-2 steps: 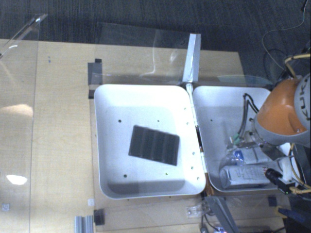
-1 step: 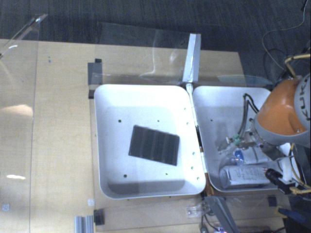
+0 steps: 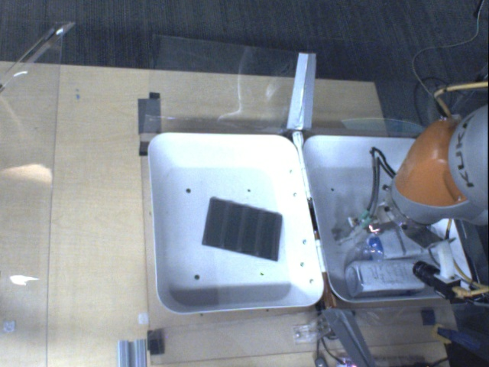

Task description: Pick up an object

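Dark grey ribbed rectangular pad [image 3: 242, 228] lies flat mid-floor of the left shallow white bin [image 3: 176, 159], long axis tilted slightly toward the near-right corner. End effector [image 3: 370, 224] sits low in the right white bin [image 3: 336, 167]; grip state cannot be told. Silver-grey flat pouch [image 3: 382, 276] lies along that bin's near edge.

Dark ribbed rectangular pad [image 3: 242, 228] lies flat, slightly skewed, mid left bin [image 3: 172, 167]
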`<state>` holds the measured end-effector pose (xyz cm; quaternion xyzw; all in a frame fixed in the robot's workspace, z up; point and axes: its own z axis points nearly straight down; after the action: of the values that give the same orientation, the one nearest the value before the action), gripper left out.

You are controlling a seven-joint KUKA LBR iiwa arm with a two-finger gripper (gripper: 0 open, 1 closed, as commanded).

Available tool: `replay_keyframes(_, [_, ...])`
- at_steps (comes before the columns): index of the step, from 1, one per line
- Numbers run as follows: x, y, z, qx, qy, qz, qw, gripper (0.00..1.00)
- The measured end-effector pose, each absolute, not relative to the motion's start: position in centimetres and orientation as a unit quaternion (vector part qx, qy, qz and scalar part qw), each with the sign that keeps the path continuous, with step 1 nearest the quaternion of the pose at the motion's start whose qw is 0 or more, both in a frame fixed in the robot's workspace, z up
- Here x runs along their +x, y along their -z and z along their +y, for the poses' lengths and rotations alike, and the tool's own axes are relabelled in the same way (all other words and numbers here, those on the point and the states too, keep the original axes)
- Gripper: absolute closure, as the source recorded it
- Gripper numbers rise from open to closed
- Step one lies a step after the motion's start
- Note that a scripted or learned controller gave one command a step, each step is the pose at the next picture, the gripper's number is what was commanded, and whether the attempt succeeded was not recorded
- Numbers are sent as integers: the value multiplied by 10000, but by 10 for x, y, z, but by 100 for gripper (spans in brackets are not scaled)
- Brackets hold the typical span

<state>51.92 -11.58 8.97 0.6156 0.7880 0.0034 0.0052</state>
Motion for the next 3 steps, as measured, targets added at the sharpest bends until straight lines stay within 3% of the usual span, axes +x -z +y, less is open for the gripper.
replay_keyframes(1, [523, -102, -114, 6150, -70, 7885, 82, 100])
replay_keyframes(2, [523, -102, -114, 6150, -69, 7885, 82, 0])
replay_keyframes(3, [555, -90, -91, 5863, -36, 8101, 57, 0])
